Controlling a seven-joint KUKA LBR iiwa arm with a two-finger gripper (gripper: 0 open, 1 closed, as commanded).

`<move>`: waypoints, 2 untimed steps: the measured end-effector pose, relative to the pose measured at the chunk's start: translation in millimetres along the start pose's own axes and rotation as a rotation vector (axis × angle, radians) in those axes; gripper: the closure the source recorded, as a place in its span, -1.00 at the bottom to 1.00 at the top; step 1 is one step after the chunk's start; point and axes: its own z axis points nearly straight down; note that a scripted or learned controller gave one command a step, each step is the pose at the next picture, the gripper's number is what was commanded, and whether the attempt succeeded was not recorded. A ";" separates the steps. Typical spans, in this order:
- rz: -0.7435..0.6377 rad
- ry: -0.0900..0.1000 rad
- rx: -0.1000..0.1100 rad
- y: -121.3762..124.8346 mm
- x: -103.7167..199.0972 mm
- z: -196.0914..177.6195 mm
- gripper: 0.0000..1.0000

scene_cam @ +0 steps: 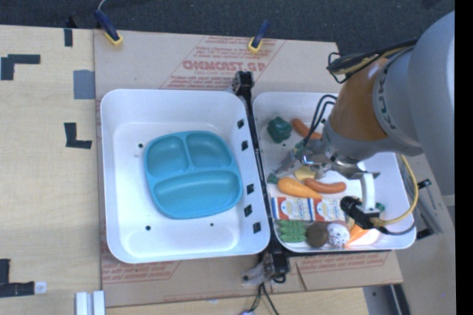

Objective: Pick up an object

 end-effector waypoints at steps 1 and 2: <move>0.000 0.001 0.001 0.1 0.2 -9.3 1.00; 0.000 0.001 0.001 0.0 0.3 -9.2 -1.00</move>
